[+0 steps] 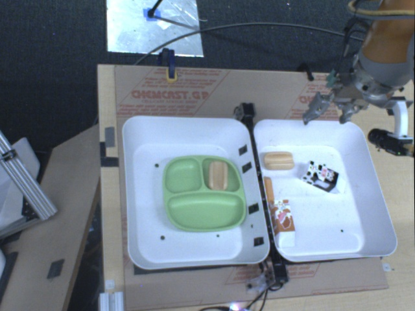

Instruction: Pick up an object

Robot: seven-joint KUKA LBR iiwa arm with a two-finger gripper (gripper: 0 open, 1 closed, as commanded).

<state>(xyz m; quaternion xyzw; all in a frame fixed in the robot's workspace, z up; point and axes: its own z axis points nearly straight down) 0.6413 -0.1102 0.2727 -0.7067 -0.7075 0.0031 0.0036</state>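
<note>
Camera view: end effector [331, 110] hangs over the right white bin's [369, 193] far rim, fingers spread, pinching nothing. We'd target the tan bread-roll-shaped toy [277, 161] lying far-left in that bin: probably light, slightly slick plastic; grip across its short width.

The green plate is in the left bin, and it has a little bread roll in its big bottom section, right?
Not quite. The green plate does sit in the left bin, but the little bread roll lies in its small upper right section, not the big bottom one. The camera view shows this.
</note>
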